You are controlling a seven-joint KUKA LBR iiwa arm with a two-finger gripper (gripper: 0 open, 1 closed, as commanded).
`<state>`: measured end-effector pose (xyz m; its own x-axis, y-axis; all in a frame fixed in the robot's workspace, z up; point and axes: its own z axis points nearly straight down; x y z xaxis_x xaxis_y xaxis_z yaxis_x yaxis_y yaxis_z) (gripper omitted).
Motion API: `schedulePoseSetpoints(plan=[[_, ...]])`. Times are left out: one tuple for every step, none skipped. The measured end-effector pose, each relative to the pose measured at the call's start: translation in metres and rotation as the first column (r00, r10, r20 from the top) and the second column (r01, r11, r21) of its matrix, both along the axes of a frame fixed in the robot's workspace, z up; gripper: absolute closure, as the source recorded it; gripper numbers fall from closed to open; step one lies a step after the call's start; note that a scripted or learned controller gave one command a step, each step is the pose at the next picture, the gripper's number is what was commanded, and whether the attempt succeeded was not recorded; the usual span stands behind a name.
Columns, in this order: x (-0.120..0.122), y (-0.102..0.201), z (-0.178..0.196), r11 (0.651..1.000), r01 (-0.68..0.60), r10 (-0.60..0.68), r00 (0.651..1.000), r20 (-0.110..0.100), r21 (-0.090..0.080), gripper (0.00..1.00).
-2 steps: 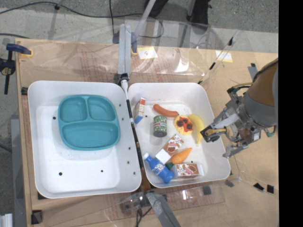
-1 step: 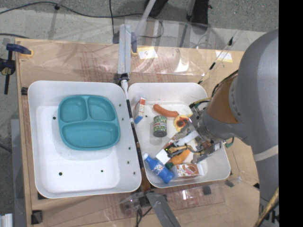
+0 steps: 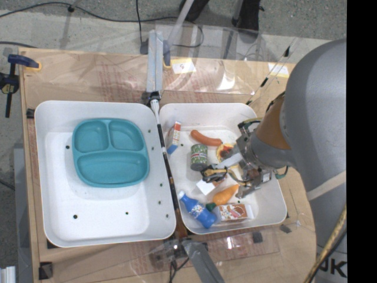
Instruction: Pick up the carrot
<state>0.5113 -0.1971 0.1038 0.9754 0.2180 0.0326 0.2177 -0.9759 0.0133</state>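
Beside end effector (image 3: 235, 178): short orange carrot (image 3: 225, 194), tilted.

The gripper (image 3: 227, 178) hangs low in the right bin (image 3: 268, 208), just above the carrot (image 3: 225, 194) near the bin's front edge. A teal divided plate (image 3: 110, 151) lies in the left bin (image 3: 56, 217), toward its back.

Right bin (image 3: 268, 214) is packed: carrot (image 3: 226, 194) hemmed in by blue bottle (image 3: 197, 211) on its left, carton (image 3: 237, 212) just below, can (image 3: 199, 157) and sausage (image 3: 206, 138) above. Arm (image 3: 306, 128) covers the bin's right side. Left bin (image 3: 88, 217) has open floor around the teal plate (image 3: 111, 151).
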Motion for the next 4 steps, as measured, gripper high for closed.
schedulePoseSetpoints(plan=[[0.005,-0.003,0.017,1.0,-0.004,0.004,1.0,0.018,-0.005,1.0],[-0.019,0.023,0.114,1.0,0.011,-0.01,0.999,-0.035,0.008,1.0],[-0.019,0.023,0.114,1.0,0.011,-0.01,0.999,-0.035,0.008,0.0],[-0.01,0.027,-0.005,1.0,0.017,-0.016,0.999,-0.036,0.008,0.0]])
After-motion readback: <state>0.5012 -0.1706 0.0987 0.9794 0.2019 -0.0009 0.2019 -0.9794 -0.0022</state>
